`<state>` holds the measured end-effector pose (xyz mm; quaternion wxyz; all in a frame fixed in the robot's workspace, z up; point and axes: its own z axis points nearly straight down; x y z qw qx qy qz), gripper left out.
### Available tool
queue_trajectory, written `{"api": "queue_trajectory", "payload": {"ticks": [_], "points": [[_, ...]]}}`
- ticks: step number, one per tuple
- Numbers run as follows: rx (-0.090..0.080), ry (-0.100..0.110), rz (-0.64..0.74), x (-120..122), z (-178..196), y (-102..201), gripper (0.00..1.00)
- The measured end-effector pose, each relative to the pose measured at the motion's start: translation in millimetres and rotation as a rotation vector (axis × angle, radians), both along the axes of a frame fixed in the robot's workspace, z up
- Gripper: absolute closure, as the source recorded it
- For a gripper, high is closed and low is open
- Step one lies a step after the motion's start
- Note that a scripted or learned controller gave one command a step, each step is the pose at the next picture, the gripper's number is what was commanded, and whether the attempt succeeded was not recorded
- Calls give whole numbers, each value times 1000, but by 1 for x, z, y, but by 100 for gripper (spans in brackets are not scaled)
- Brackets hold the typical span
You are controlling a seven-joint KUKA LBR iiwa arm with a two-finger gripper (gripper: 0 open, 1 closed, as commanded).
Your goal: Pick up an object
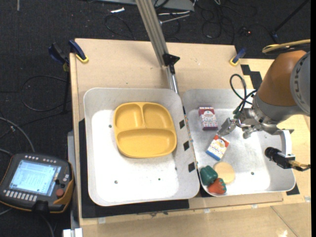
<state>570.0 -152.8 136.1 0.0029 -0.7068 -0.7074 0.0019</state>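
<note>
In the right bin, a red and green toy and a tan disc lie at the near edge, a small carton mid-bin, the end effector spread over bare floor, a maroon box farther back.

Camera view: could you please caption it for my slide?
The tool hovers over the right bin beside a small carton.

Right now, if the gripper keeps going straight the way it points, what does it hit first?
Probably the small blue-and-white carton, lying just below and left of the gripper in the right bin. Height is unclear from this slanted view, so it may instead meet the bin floor beside it.
</note>
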Motion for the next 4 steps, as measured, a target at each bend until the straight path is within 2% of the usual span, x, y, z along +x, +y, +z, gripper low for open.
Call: {"api": "queue_trajectory", "payload": {"ticks": [1, 2, 3, 4], "points": [[2, -12, 0, 3, -37, 1, 0], [-2, -19, 0, 5, -24, 0, 100], [-4, -12, -1, -3, 29, -3, 100], [-3, -13, 2, -2, 82, -3, 100]]}}
